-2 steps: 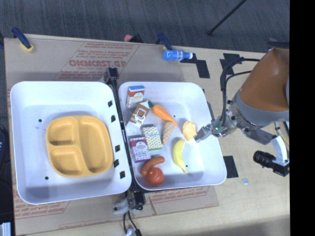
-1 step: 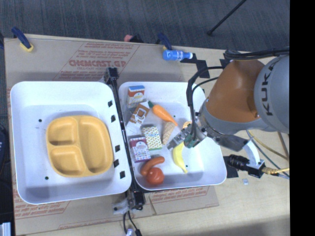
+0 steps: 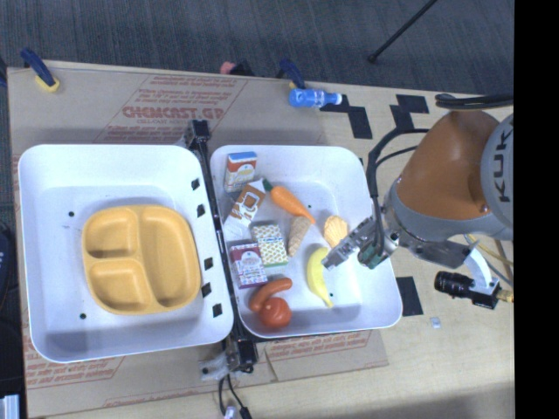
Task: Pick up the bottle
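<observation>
A small blue bottle [image 3: 313, 98] lies on its side on the cardboard beyond the far edge of the right bin [image 3: 381, 293], outside both bins. My gripper [image 3: 351, 257] hangs low over the right side of that bin, just right of a yellow banana [image 3: 318, 278] and below a pale yellow pastry [image 3: 336, 230]. Its two fingers stand apart, open, with nothing between them. The bottle is far from the gripper, up and to the left of it.
The right bin holds toy food: a milk carton [image 3: 241, 168], a carrot [image 3: 288, 201], small boxes [image 3: 270, 244], a sausage [image 3: 271, 288] and a tomato [image 3: 272, 312]. A yellow divided plate [image 3: 140, 257] sits in the left bin [image 3: 35, 234]. Blue clamps [image 3: 291, 71] grip the board's far edge.
</observation>
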Robot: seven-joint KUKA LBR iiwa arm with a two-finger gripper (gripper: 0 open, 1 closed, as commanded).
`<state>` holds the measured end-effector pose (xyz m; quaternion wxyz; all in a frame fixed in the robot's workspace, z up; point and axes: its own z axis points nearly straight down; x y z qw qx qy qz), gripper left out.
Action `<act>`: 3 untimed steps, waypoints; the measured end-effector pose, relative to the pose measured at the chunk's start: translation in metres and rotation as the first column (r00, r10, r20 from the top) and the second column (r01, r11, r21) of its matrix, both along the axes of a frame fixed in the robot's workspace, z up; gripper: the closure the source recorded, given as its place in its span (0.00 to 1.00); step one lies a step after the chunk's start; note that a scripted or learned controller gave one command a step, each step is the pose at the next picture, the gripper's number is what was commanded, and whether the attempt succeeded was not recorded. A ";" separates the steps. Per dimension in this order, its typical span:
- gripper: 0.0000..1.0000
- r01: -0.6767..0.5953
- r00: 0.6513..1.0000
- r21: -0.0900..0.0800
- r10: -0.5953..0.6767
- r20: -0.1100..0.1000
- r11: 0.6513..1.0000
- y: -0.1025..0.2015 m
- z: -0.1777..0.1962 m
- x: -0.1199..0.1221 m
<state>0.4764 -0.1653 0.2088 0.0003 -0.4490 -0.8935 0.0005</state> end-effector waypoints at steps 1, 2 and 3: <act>1.00 -0.205 0.979 0.002 0.205 -0.002 0.979 0.076 -0.017 0.000; 1.00 0.014 1.000 -0.001 -0.014 0.002 1.000 0.018 0.106 0.001; 1.00 0.074 0.997 0.000 -0.074 -0.001 0.997 0.087 0.064 0.000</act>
